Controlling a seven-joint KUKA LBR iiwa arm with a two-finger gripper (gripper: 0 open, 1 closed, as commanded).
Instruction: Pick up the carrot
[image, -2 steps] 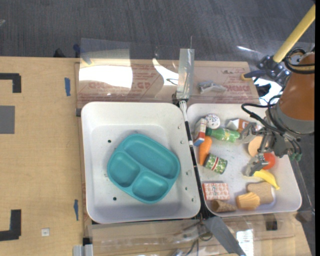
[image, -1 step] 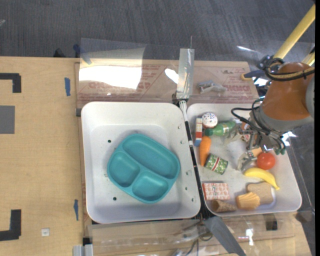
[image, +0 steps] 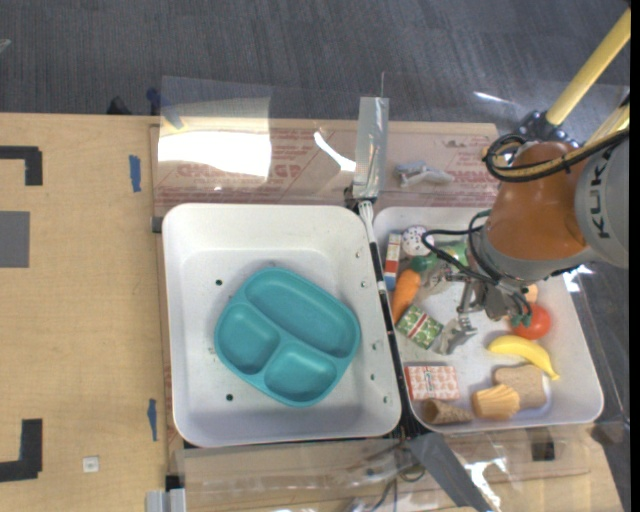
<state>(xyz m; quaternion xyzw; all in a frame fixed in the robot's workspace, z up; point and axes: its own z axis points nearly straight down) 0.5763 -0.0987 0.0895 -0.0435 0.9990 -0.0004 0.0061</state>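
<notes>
The orange carrot (image: 405, 291) lies tilted near the left wall of the right bin (image: 585, 370), its green top pointing up and right. My gripper (image: 462, 330) hangs low over the middle of that bin, right of the carrot and a little nearer the front. Its metal fingers (image: 452, 340) point down and left with a small gap between them and nothing held. The orange wrist band (image: 530, 215) sits above and to the right.
Around the gripper in the right bin lie a green packet (image: 420, 328), a red tomato (image: 533, 321), a banana (image: 522, 350), a red and white carton (image: 432, 381), bread pieces (image: 505, 395) and a die (image: 412, 243). A teal divided plate (image: 287, 335) rests in the left bin (image: 190, 260).
</notes>
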